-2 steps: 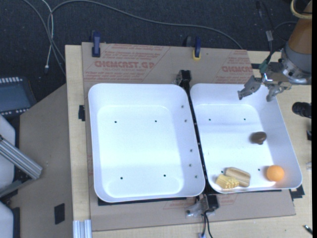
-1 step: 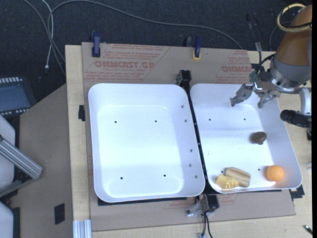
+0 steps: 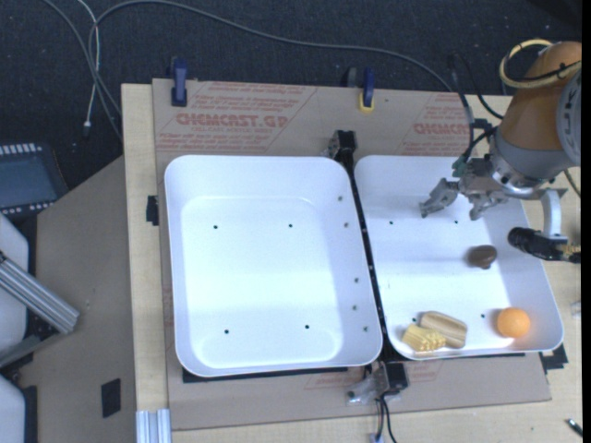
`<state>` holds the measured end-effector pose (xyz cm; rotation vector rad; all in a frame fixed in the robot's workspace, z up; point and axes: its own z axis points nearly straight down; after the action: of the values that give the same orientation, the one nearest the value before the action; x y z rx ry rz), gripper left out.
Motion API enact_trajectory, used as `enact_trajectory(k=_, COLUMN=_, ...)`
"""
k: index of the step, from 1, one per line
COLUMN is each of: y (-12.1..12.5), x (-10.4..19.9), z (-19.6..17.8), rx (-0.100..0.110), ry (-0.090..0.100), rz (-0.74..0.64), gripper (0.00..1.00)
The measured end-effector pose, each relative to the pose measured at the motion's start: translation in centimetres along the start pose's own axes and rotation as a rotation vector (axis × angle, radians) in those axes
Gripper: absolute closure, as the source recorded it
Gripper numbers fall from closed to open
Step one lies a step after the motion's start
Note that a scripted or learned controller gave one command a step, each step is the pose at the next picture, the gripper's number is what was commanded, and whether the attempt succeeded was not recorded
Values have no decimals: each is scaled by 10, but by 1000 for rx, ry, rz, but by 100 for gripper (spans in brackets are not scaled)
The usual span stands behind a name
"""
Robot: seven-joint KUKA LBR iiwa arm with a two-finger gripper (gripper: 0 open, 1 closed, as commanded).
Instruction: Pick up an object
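Observation:
My gripper [image 3: 457,204] hangs open over the upper part of the right bin [image 3: 406,247], its two grey fingers [image 3: 436,200] spread apart with nothing between them. Below it in the same bin lies a small brown lump [image 3: 481,257], a short way down and to the right of the fingers. Near the bin's front edge sit a yellow corn piece [image 3: 424,340], a tan bread-like roll [image 3: 444,327] touching it, and an orange ball [image 3: 513,322] in the front right corner.
The left bin [image 3: 185,247] stands beside the right one, their walls touching along the middle. Black clips hold the bins at the back [image 3: 343,143] and front [image 3: 392,377]. The arm's orange band [image 3: 540,100] rises at the right edge.

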<state>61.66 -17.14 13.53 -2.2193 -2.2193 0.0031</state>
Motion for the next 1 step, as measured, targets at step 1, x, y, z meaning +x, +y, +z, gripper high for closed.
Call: enact_trajectory(k=1, y=1, x=0, z=-14, rx=-6, ry=-1, rz=0, gripper=100)
